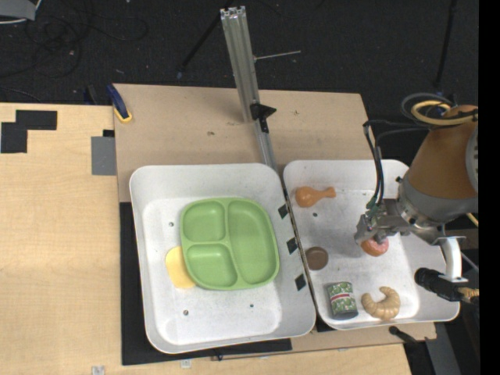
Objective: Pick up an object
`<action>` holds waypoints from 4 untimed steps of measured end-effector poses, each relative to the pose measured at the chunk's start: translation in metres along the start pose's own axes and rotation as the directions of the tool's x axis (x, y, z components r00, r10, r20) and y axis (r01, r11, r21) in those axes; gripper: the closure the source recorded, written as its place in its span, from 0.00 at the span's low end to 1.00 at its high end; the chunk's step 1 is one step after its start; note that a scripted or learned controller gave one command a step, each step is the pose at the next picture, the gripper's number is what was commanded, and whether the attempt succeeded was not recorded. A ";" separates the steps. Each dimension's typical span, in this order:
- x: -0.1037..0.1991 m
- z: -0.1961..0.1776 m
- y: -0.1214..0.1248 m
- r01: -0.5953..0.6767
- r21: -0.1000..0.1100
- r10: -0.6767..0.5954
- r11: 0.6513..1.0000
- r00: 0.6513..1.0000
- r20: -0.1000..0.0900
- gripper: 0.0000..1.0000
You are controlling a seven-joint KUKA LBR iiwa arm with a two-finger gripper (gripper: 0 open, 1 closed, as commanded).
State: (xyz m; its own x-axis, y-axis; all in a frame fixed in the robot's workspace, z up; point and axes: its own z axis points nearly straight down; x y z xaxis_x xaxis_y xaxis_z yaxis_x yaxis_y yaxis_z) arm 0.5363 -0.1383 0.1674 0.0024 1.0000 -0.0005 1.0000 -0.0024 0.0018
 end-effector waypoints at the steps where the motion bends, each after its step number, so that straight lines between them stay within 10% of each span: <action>1: 0.006 -0.057 0.008 0.004 -0.002 -0.004 1.000 1.000 0.000 1.00; 2: 0.005 -0.110 0.009 0.004 -0.002 -0.004 1.000 1.000 0.001 1.00; 4: 0.121 -0.094 0.009 0.007 0.007 -0.007 1.000 1.000 -0.002 1.00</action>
State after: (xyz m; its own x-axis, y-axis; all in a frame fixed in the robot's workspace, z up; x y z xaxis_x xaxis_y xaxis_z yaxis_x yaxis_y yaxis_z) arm 0.5454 -0.0168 0.2612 -0.0051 1.0000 0.0019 1.0000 0.0051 -0.0051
